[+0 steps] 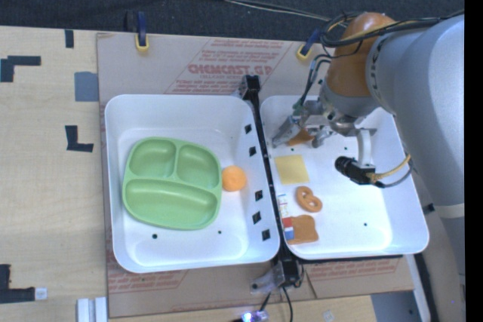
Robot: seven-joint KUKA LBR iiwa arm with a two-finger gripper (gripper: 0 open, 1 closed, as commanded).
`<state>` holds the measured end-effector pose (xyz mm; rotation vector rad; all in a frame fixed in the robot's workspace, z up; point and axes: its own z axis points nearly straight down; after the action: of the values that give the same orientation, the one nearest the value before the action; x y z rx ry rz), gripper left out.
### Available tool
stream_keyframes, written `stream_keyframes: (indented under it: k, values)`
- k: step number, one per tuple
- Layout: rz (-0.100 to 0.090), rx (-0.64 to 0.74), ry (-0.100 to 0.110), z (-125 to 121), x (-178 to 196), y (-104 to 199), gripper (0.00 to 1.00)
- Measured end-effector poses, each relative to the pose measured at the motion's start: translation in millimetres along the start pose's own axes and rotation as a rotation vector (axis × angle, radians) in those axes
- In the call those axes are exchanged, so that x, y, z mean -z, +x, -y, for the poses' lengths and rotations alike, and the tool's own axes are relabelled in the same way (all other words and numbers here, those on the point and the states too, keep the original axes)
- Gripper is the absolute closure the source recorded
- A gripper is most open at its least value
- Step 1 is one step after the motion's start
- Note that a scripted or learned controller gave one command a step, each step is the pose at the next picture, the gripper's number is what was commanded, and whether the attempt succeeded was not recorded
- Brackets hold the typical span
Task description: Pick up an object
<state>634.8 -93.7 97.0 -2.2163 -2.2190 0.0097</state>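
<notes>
- My gripper (296, 133) sits low in the right bin (392, 234), an orange piece (299, 137) at its tips; whether it grips I cannot tell.
- Yellow square (291, 169), pretzel (308, 199) and toast (302, 229) lie just beyond.
- Green tray (172, 183) and orange ball (234, 178) occupy the left bin (136, 105).

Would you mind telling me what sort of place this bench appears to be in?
Most likely a robotics lab set up for grasping trials: a grey robot arm reaches over two shallow white plastic bins, which hold toy food such as a small pretzel and a green divided plastic plate.
</notes>
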Motion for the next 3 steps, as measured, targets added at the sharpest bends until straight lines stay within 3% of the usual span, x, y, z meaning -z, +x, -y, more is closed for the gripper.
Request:
stream_keyframes:
  k: [1,3]
  values:
    - [-0.001,0.002,-0.005,-2,14,1,1.00]
    - [0.000,0.002,-0.014,-14,138,3,1.00]
